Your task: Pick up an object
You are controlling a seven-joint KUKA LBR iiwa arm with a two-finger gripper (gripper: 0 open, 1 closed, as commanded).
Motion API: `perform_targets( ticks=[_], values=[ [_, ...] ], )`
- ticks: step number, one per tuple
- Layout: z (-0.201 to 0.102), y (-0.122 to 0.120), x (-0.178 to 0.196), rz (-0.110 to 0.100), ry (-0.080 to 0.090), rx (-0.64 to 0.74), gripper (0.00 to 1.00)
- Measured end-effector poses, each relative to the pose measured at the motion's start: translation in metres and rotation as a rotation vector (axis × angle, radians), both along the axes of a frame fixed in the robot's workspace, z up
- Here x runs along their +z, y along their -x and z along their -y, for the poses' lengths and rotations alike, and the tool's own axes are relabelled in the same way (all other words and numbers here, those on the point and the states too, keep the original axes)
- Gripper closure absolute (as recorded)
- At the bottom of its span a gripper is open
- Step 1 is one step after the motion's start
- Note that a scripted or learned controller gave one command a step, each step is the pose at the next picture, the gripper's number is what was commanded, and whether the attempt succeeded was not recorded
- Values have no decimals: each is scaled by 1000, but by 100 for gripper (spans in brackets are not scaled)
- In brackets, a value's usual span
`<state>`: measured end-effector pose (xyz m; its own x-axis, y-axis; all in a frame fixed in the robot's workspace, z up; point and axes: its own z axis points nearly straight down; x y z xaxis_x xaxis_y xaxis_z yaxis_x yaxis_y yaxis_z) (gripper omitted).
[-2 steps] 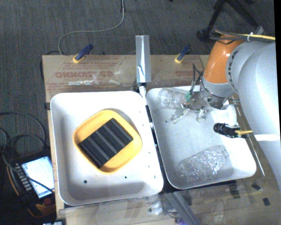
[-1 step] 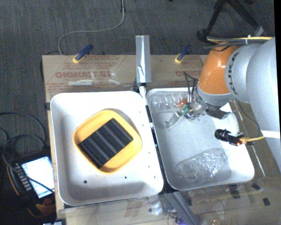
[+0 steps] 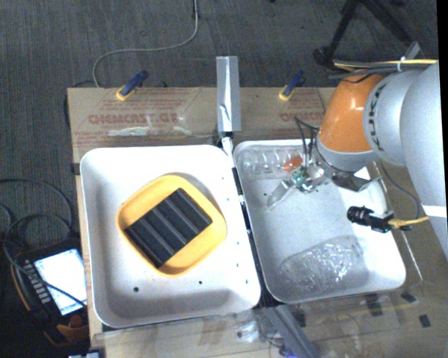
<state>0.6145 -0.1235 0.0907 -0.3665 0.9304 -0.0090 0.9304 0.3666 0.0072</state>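
The jaws point(image 3: 308, 179) are being obscured by the wrist, state indeterminable, above the clear plastic bottle point(image 3: 272, 163) lying in the right bin point(image 3: 386, 267); its slick surface risks being slipped off.

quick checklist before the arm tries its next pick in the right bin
1. Arm over right bin: ok.
2. Target chosen: cannot tell; clear bottle at the back, crumpled wrap at the front.
3. Wrap free of the arm: ok, it lies apart.
4. Jaws state: cannot tell, hidden under the orange band.
5. Yellow tray lies in left bin, out of the way: ok.
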Motion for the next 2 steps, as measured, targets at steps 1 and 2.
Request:
perform_targets(
  ticks=[1,2],
  values=[
    [37,-11,23,-16,-7,-107,0],
    [15,-34,2,-79,11,-36,0]
  ],
)
